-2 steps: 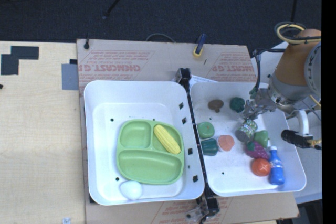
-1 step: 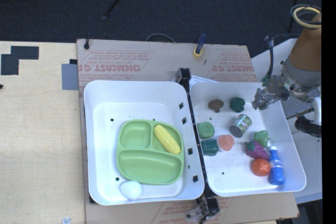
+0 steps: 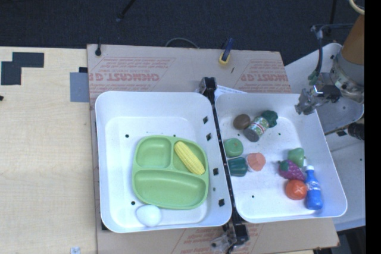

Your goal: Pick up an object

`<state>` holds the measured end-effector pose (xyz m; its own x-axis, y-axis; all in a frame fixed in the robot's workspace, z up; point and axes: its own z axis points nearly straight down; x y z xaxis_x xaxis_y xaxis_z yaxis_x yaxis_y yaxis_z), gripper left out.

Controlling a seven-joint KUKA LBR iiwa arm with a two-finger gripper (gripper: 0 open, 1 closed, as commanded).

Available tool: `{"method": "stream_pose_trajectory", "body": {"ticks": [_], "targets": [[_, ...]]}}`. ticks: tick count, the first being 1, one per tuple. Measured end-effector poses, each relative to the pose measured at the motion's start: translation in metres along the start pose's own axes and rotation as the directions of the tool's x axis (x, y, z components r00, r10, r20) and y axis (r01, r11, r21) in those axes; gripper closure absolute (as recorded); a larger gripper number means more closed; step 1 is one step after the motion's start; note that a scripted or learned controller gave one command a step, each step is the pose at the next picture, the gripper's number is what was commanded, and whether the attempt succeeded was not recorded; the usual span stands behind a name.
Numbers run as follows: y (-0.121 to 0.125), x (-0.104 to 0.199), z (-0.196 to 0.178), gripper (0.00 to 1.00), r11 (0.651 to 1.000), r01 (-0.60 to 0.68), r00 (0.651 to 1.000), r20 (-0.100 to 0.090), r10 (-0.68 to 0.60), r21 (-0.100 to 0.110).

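Observation:
The right bin (image 3: pixel 333 187) holds several small items: a brown round piece (image 3: pixel 241 122), a small labelled can (image 3: pixel 258 128) lying next to a dark green piece (image 3: pixel 269 117), a green round lid (image 3: pixel 233 147), a dark green cup (image 3: pixel 237 166), a salmon disc (image 3: pixel 256 161), a purple toy (image 3: pixel 290 170), an orange ball (image 3: pixel 295 189) and a blue bottle (image 3: pixel 313 190). My gripper (image 3: pixel 306 101) hangs over the far right corner of this bin, apart from all the items, with nothing seen in it.
The left bin (image 3: pixel 113 128) carries a green divided plate (image 3: pixel 169 178) with a yellow corn cob (image 3: pixel 189 157) on it, and a white egg (image 3: pixel 148 215) by the plate's near edge. A black divider (image 3: pixel 217 146) separates the bins. Cardboard (image 3: pixel 155 71) lies underneath.

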<state>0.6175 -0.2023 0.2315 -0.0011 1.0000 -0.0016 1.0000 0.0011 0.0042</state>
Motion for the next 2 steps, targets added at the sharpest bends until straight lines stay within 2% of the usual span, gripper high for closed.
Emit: {"method": "stream_pose_trajectory", "body": {"ticks": [2], "targets": [[-0.035,0.09,0.01,1.0,1.0,0.002,1.0,-0.005,-0.002,0.009]]}}
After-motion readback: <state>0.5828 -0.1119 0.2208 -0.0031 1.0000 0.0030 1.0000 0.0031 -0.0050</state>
